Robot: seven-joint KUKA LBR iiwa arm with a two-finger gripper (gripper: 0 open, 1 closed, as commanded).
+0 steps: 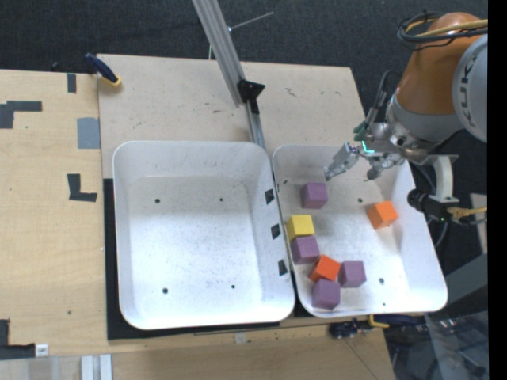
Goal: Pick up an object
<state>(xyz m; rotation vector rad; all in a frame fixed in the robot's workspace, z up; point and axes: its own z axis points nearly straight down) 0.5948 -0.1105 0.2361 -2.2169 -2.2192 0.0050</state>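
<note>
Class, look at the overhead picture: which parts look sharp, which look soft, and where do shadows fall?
Camera view: blocks such as the yellow block look fairly crisp; the gripper looks soft; lighting is even, with faint shadows beside the blocks on the right bin.

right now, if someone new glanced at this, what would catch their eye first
The big grey and orange arm reaching in from the right, its pincer poised over the far end of the right bin. Next, the bright blocks scattered in that bin: an orange cube alone near the right wall, a purple cube just below the pincer, and a yellow cube heading a tight cluster of purple and orange ones toward the near end.
</note>
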